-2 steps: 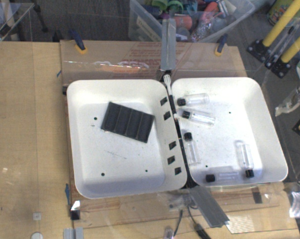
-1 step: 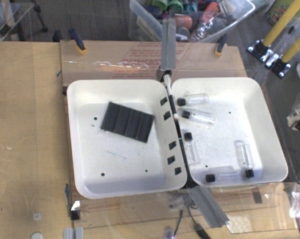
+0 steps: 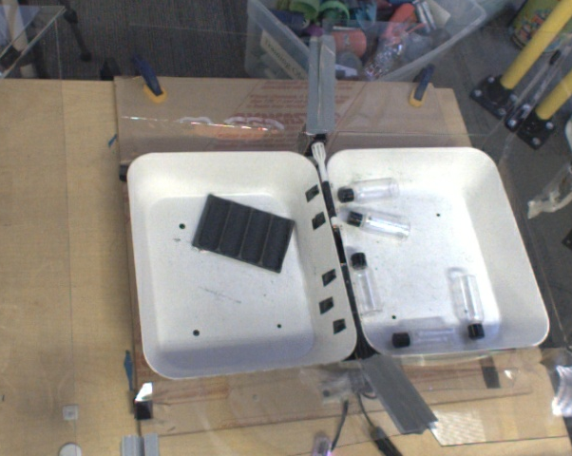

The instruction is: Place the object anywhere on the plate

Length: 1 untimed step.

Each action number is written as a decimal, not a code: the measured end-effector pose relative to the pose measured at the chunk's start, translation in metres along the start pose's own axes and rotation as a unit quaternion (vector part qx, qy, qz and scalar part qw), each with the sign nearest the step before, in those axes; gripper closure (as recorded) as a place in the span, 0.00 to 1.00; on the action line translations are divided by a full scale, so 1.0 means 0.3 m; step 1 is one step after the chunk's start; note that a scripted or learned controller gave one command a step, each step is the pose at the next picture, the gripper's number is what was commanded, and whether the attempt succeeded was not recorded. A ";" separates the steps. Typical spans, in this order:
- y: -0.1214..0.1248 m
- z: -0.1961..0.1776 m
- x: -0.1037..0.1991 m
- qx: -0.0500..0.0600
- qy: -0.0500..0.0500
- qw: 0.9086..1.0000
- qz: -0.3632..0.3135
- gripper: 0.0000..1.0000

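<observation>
Looking down, we see black ribbed plate [image 3: 243,233] in left bin [image 3: 162,350], left of frame centre, tilted. Clear vials [image 3: 370,189] with black caps lie scattered in right bin [image 3: 514,255] — five, apart from one another.

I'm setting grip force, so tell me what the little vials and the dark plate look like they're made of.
Vials: clear glass or plastic, glossy, since the white bin shows through them; caps look like black plastic. Dark plate: matte black, likely plastic or rubber, with ribs across it and no shine.
</observation>
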<state>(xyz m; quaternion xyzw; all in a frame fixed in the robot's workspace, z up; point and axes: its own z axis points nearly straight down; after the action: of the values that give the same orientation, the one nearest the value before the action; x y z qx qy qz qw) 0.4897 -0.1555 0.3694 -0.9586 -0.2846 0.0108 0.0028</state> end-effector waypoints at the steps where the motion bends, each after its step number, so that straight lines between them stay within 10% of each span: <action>1: 0.001 -0.032 0.001 0.000 -0.001 1.000 -0.002 1.00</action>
<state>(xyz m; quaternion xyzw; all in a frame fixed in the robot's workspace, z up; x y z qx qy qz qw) 0.4902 -0.1555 0.3789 -0.9581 -0.2861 0.0116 0.0029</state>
